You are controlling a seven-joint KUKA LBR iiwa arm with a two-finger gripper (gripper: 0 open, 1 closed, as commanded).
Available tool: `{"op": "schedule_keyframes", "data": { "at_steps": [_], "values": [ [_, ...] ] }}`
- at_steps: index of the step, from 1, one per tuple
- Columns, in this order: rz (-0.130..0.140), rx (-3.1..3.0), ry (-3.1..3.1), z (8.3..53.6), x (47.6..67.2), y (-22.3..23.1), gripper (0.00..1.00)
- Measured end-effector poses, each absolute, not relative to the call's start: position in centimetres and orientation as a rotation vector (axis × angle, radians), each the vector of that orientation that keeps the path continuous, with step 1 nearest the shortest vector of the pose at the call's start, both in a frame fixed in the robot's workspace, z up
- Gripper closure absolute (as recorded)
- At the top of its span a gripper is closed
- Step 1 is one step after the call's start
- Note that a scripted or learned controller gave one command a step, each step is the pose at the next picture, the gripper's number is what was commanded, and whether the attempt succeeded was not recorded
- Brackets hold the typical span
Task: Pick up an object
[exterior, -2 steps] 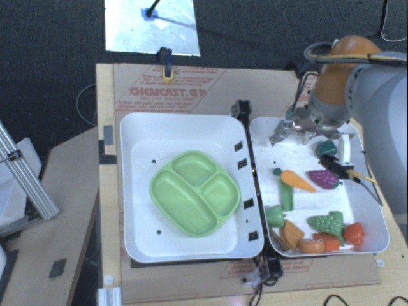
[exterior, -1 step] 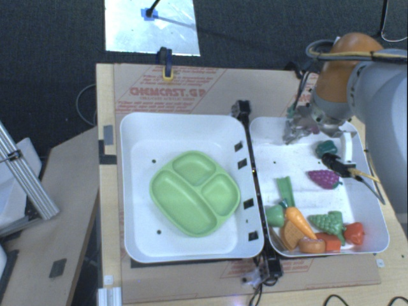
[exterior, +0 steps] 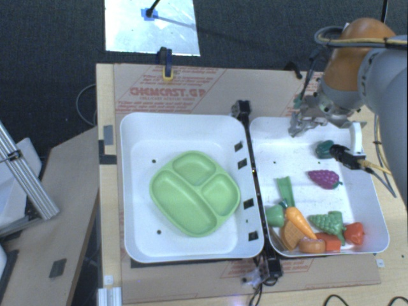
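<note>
My gripper (exterior: pixel 299 125) hangs over the far left part of the right bin (exterior: pixel 373 199), near its back wall, with nothing seen in it. Toy foods lie in that bin. A dark teal piece (exterior: pixel 325 148) sits just right of the gripper. Purple grapes (exterior: pixel 324 178) lie below it, and further forward a green stalk (exterior: pixel 284 190). At the front sit an orange carrot (exterior: pixel 298 222), a bumpy green vegetable (exterior: pixel 327 222) and a red piece (exterior: pixel 355 233), crowded together.
The left bin (exterior: pixel 137 171) holds a green divided plate (exterior: pixel 194 193). A black divider with clips (exterior: pixel 245 164) runs between the bins. The grey arm with its orange band (exterior: pixel 357 50) reaches in from the upper right. A cable (exterior: pixel 357 161) trails along the right bin's far edge.
</note>
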State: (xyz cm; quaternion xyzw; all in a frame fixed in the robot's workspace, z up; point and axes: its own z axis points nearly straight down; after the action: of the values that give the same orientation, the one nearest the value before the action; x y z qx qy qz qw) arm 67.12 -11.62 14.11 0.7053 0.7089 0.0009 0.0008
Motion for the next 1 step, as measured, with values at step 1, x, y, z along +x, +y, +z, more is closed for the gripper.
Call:
{"op": "schedule_keyframes", "data": {
  "at_steps": [1],
  "values": [
    [0.005,2.212,2.227,18.9,66.98,-10.74,1.0]
  ]
}}
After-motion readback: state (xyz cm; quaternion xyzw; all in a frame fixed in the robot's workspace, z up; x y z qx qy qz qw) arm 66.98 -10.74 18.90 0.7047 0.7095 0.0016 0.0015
